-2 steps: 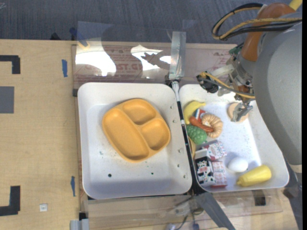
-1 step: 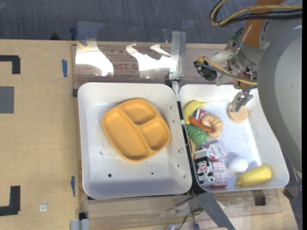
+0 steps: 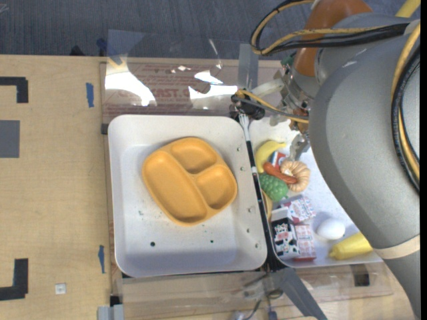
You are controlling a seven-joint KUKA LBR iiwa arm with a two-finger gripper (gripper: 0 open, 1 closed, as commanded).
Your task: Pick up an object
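Observation:
The right bin [image 3: 319, 193] holds a heap of small toys. A yellow banana-like piece [image 3: 266, 151] lies at its far left. Beside it are a tan ridged shrimp-like toy [image 3: 297, 173], a red sausage [image 3: 275, 170] and a green piece [image 3: 273, 188]. Nearer the front sit two small printed cartons [image 3: 285, 236] [image 3: 303, 210], a white egg [image 3: 329, 229] and a yellow piece [image 3: 349, 247]. My gripper [image 3: 298, 145] hangs low over the far part of this bin, just above the shrimp-like toy and right of the banana-like piece. The bulky grey arm [image 3: 370, 145] hides the bin's right side.
The left bin [image 3: 133, 232] carries an orange divided plate [image 3: 190, 179] in its middle. A narrow dark gap [image 3: 257, 179] separates the two bins. Clear plastic sheeting [image 3: 173, 85] lies behind the bins. Brown bench surface [image 3: 47, 179] spreads to the left.

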